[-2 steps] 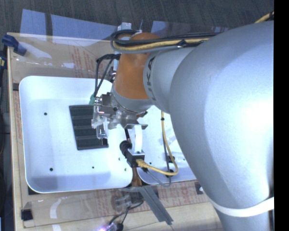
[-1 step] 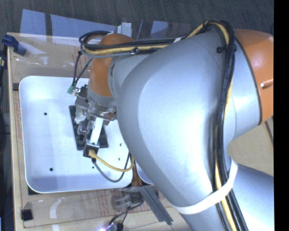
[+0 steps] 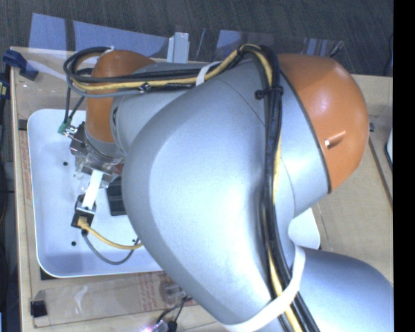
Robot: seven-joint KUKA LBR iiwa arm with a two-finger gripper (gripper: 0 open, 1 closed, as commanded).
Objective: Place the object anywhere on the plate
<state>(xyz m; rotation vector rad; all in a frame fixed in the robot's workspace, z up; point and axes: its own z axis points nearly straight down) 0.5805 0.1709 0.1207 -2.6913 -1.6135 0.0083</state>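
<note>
Grey casing of the arm point(image 3: 214, 185) covers most of the camera view. Its orange-banded wrist hangs over the left bin point(image 3: 41, 185), with the end effector point(image 3: 100, 166) down close to the white floor. How far it is open, and whether it has hold of anything, cannot be told, because the wrist and the arm's bulk sit over it.

Just beside the end effector, to its lower right in the picture, a small dark slab point(image 3: 116, 198) shows against the bin floor, half tucked under the arm. Its long axis seems to run up and down the picture. It may be the object or a part of the robot; the view does not settle which. If it is the object, it lies almost under the end effector, and the coming move turns on whether it is already gripped.

Which way the plate lies from the end effector cannot be told either. As a guess, it is off to the end effector's right, under the arm, toward the far side of the tabletop point(image 3: 377, 95).
</note>
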